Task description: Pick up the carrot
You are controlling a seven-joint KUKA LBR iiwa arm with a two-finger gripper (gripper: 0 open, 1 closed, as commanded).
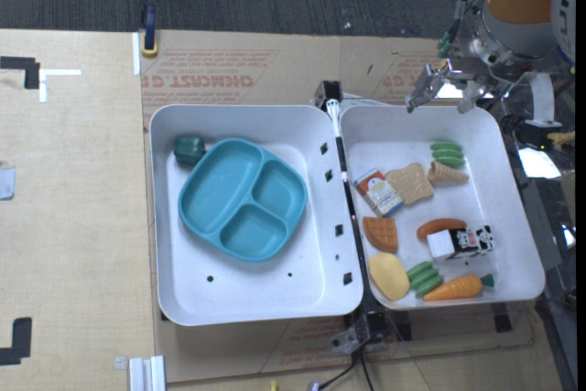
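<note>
The orange carrot (pixel 455 288) lies at the near right corner of the right bin (pixel 513 197), its tip pointing left, next to a green vegetable (pixel 423 276). My gripper (pixel 446 98) hangs over the far rim of the right bin, well away from the carrot. Its two fingers stand apart and open, with nothing between them.
The right bin also holds a green pod (pixel 447 150), a cone (pixel 447 172), toast (pixel 409 184), a small carton (pixel 378 192), a waffle (pixel 381 233), a sausage (pixel 441 227), a cow-print box (pixel 462 242) and a yellow piece (pixel 388 276). In the left bin sit a blue divided plate (pixel 243 199) and a green pepper (pixel 189 148).
</note>
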